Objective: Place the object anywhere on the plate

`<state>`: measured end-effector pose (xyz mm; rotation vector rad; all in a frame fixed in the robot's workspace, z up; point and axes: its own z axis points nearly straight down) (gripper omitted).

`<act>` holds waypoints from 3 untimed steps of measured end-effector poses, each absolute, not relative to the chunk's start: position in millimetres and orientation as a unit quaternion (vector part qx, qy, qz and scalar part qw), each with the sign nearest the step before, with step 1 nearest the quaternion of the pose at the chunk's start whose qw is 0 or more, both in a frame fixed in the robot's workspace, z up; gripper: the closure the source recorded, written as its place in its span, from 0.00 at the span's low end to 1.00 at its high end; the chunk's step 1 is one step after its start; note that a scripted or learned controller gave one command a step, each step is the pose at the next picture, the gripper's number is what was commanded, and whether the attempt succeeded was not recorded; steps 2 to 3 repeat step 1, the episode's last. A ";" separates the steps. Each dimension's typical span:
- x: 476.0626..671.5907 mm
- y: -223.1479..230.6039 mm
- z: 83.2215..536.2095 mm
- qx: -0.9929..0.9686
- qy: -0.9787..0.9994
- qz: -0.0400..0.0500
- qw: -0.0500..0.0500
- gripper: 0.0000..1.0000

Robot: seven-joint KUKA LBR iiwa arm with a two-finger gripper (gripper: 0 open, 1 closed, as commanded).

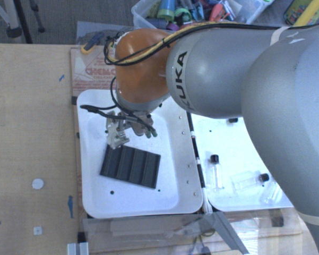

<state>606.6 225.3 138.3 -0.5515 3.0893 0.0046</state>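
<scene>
Your gripper (118, 136) hangs over the dark ridged plate (130, 166) in the left bin (90, 195), near the plate's back edge. You cannot tell its state. The object is hidden, so it may miss.

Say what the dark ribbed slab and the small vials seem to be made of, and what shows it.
Slab: likely moulded plastic or rubber, matte dark grey; its parallel ridges catch almost no glare. Vials: clear glass or plastic, the white bin showing through them, with black caps. The look alone cannot settle which.
</scene>
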 end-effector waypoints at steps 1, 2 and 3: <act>601.9 226.2 126.3 -0.284 0.959 0.001 0.001 1.00; 601.9 226.2 126.3 -0.284 0.959 0.001 0.001 1.00; 601.9 226.2 126.3 -0.284 0.959 0.001 0.001 1.00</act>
